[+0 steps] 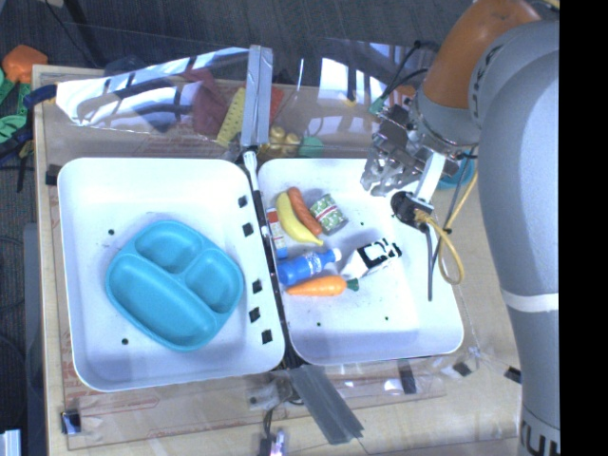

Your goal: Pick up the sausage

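Observation:
The sausage (302, 208) is a short red-brown link lying in the right bin (432, 323), pressed against the right side of a yellow banana (295, 220). My gripper (384, 179) hangs over the bin's far right corner, well to the right of the sausage and apart from it. Its fingers (371, 180) point down, open, with nothing between them.
Around the sausage lie a green can (329, 213), a blue bottle (306, 267), a carrot (317, 286) and a black-and-white object (375, 254). The left bin (85, 188) holds a blue divided tray (176, 282). A yellow cable (446, 245) dangles below the wrist.

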